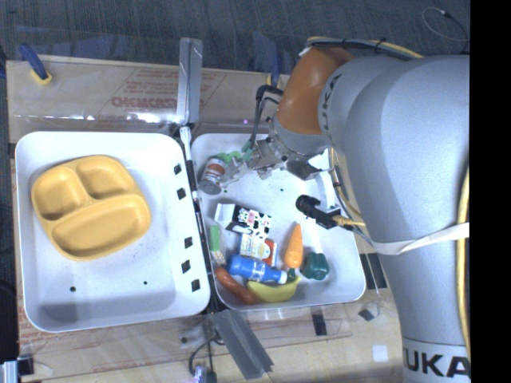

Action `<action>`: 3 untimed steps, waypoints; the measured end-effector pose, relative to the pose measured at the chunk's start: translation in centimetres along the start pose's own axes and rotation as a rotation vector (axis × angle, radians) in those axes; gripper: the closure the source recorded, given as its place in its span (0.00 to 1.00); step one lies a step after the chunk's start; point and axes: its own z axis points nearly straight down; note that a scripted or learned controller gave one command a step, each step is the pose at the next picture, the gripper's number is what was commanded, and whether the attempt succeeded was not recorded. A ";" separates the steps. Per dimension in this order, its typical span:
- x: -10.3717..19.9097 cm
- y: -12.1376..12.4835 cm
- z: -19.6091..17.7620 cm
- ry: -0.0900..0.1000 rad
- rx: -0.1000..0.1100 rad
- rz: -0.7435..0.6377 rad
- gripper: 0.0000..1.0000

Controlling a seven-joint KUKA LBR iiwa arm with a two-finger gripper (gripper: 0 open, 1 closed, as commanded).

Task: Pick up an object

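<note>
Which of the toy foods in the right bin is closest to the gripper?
The small can at the bin's upper left corner, just left of the gripper; the carrot and banana lie lower down.

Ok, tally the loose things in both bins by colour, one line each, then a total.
Yellow: 2, divided plate, banana
Orange: 1, carrot
Blue: 1, bottle
Green: 1, small toy
Red: 1, sausage-like piece
Silver: 1, can
Black-and-white: 1, patterned carton
Total: 8 that I can tell apart

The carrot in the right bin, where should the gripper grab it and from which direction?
Probably from above, gripping the carrot at its thicker middle, fingers closing across its width. It lies lengthwise with its left flank clear, though the green object crowds its lower right.
</note>
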 end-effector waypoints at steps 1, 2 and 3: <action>1.4 -4.9 2.5 0.011 0.011 -0.096 0.00; -5.5 0.9 2.5 0.009 0.005 -0.323 0.00; -2.9 -6.1 2.5 0.012 0.006 -0.564 0.00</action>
